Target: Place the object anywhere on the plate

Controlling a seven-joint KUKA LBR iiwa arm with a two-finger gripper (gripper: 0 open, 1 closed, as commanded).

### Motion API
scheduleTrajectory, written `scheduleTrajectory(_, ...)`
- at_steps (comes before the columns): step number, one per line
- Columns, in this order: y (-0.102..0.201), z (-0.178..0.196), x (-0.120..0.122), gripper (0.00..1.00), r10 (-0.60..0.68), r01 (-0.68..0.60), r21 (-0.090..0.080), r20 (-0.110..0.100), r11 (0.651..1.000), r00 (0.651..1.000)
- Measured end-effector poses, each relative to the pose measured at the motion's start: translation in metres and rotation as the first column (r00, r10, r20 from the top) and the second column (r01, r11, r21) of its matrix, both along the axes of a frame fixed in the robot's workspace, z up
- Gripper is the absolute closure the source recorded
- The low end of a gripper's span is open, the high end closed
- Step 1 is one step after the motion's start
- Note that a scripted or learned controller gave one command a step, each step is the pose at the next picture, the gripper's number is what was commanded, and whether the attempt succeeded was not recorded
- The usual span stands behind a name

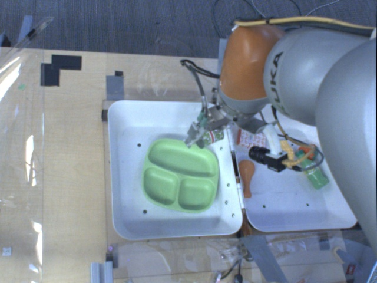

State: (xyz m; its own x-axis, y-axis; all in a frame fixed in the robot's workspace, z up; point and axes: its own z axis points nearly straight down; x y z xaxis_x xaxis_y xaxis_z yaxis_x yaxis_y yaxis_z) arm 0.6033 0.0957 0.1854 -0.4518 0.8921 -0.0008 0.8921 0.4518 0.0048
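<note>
A pale wooden bench [65, 158], grey carpet [118, 16] beyond. The green plate [177, 175] lies in the left bin [126, 220]. The gripper [197, 135] hangs at the plate's far right rim, a small object [213, 136] against it; I cannot tell its grip.

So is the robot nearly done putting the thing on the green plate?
Not quite. Done: the gripper is at the top right rim of the green divided plate in the left bin. In hand: a small green-and-red thing shows right by the gripper, but I cannot tell if it is gripped. Left: nothing lies in the plate's three compartments yet, so the object must be set there and released.
</note>
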Motion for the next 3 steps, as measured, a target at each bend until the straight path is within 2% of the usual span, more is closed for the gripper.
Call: scheduleTrajectory(3,0.0000,0.0000,0.0000,0.00,0.000,0.000,0.000,0.000,1.000,1.000)
